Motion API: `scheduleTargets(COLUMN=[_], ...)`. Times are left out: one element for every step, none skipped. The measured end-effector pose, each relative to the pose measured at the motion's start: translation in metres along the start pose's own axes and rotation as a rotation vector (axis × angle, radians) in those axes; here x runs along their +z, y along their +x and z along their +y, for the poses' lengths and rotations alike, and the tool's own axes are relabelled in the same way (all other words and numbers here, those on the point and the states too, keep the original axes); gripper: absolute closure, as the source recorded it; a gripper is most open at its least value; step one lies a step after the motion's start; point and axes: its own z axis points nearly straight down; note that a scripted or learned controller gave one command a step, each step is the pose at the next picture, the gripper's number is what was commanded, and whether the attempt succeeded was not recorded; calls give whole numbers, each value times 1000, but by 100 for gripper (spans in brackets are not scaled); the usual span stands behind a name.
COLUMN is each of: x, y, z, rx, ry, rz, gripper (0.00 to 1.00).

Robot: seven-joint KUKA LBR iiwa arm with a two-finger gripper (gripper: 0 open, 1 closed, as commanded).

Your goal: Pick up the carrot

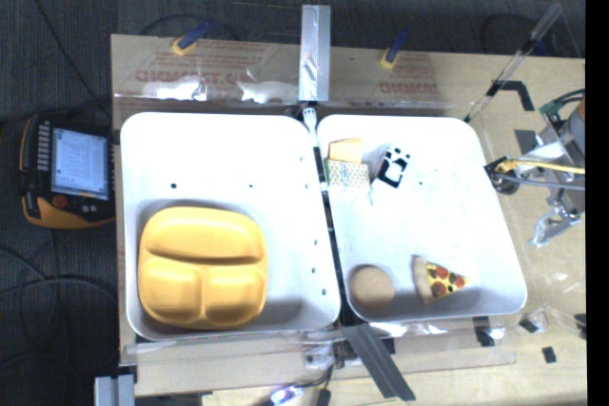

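Observation:
Part of my gripper [559, 195] reaches in at the far right, over the bench just outside the right bin [476, 204]. It is apart from everything in that bin. Lying in the right bin are a pizza slice [439, 279] at the front right, a round brown cookie [371, 284] at the front left, a yellow and green sandwich block [346, 162] at the back left, and a small black and white piece [392, 165] beside that block.
A big yellow bread loaf [202, 264] takes up the front of the left bin [219, 157]. A metal strip [315, 52] stands behind the divider between the bins. A handheld pendant [68, 169] lies left of the bench.

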Motion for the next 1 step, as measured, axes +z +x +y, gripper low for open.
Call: scheduleTargets(x=[149], y=[-21], z=[-32], rx=[-16], ry=[4], rz=[4], gripper=[0])
